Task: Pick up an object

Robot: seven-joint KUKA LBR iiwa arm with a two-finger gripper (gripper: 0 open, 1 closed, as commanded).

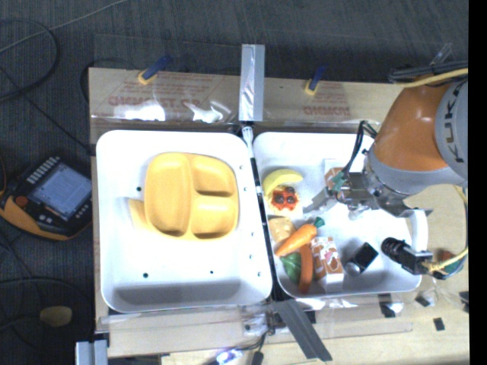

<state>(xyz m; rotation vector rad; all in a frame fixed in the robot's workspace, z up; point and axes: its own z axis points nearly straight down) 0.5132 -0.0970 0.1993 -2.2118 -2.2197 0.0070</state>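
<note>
The right bin (380, 286) holds several toy foods. A yellow banana-like piece (283, 178) and a red tomato piece (285, 197) lie at its left. Below them are an orange carrot (297, 239), a brown sausage (306, 268), a small carton (327, 255) and a black cylinder (361, 257). My gripper (341, 193) hangs low over the middle of this bin, just right of the tomato piece and above the carrot. A small orange-brown item (332, 178) sits right beside it. I see nothing clearly held.
The left bin (114, 280) carries a yellow divided plate (190, 193). The orange and grey arm (418, 139) covers the right bin's upper right part. A handheld controller (53, 196) lies on the floor at the left. Clips and tape line the bench's back edge.
</note>
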